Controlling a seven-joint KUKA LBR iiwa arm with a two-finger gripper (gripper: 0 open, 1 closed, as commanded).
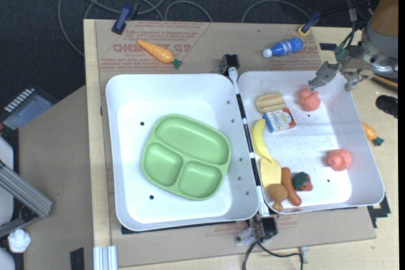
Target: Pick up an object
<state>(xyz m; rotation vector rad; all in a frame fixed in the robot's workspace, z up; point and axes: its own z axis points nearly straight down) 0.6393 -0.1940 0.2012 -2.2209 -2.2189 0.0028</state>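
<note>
My gripper (pixel 335 77) hovers over the far right corner of the right bin (pixel 354 199), open, with nothing between its fingers. A pink lumpy toy (pixel 309 99) lies just below its left finger (pixel 320 77). The same bin holds a tan bun (pixel 270 102), a small carton (pixel 280 119), a banana (pixel 258 139), a yellow piece (pixel 271 174), an orange sausage-like toy (pixel 291 188), a red-and-green toy (pixel 303 181) and a second pink toy (pixel 339 159).
A green divided plate (pixel 186 156) lies in the left bin (pixel 120 98). On the bench behind the bins lie a toy carrot (pixel 158 52) and a blue bottle (pixel 285 47). Another small orange toy (pixel 370 133) sits outside the right bin's right wall.
</note>
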